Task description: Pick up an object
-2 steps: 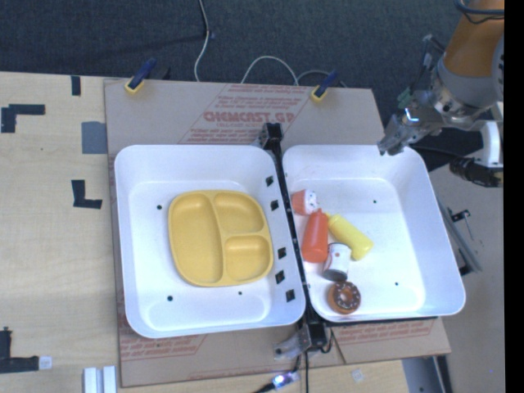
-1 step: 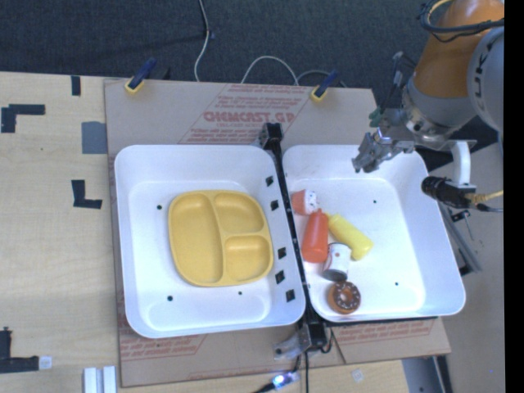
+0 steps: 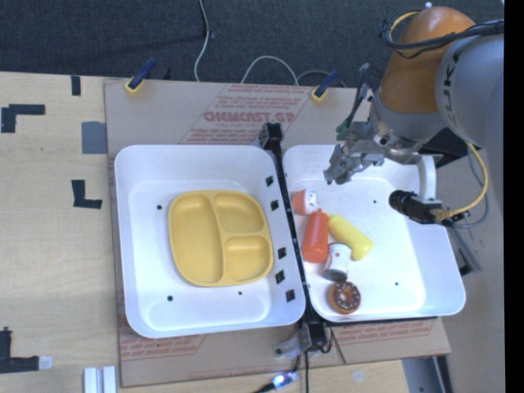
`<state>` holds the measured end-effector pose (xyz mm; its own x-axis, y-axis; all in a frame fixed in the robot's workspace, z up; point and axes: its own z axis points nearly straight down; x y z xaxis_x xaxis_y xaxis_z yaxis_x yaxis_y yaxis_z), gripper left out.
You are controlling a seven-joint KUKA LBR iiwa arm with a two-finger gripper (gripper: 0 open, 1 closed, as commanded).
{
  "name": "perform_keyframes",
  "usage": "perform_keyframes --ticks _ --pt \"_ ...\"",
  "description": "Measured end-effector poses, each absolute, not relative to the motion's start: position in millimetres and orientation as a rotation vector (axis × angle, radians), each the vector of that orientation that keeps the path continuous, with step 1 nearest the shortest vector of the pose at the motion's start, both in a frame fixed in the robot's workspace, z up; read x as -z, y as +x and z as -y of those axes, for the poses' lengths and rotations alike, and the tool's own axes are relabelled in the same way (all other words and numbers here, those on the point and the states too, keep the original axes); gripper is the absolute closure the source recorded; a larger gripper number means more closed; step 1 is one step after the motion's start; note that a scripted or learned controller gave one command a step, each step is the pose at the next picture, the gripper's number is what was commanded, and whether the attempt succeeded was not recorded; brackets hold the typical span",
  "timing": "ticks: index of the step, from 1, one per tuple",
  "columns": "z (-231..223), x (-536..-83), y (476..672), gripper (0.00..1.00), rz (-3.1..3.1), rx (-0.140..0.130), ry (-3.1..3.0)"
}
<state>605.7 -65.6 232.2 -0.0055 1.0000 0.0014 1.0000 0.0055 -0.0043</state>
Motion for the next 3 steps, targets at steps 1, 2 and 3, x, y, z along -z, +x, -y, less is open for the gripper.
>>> perform_keyframes --ticks 1,2,3 --pt "7 -236 587.8 1.00 2.226 -0.002 -2.212" --pt "-41 -222 564.9 1.00 2.224 -0.005 -2.213" --pt "-88 -230 548.1 1.00 2.227 -0.001 -2.211"
